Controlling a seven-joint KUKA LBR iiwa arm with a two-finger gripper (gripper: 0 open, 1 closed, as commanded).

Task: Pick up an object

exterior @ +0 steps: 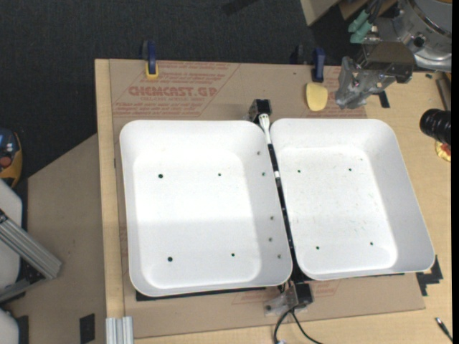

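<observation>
Surface (179,84): tan board with red lettering across its far edge, fixed there by two blue-and-yellow clamps (150,57). It carries both bins and lies on a dark carpet.

Left bin (193,206): shallow, white, rounded corners, four small dark dots on its floor. No loose thing lies in it.

Right bin (344,199): same form, touching the left bin along a dark seam down the middle. Four dark dots and faint speckling on its floor. No loose thing lies in it.

Arm (423,6): grey, entering from the upper right, above the far right corner of the surface, outside both bins.

Claw (351,92): grey metal, hanging from the wrist beyond the far rim of the right bin. Its fingers point down toward the board. At this slant the gap between them cannot be made out, so whether they stand apart or together cannot be told. Nothing is seen between them.

Yellow object (316,96): small, pale, rounded, lying on the board just left of the claw, beside the far left corner of the right bin. Whether the claw touches it cannot be told; it appears just beside rather than gripped.

Black fittings (259,110): small, at the far and near ends of the seam; a cable leaves the near one.
</observation>
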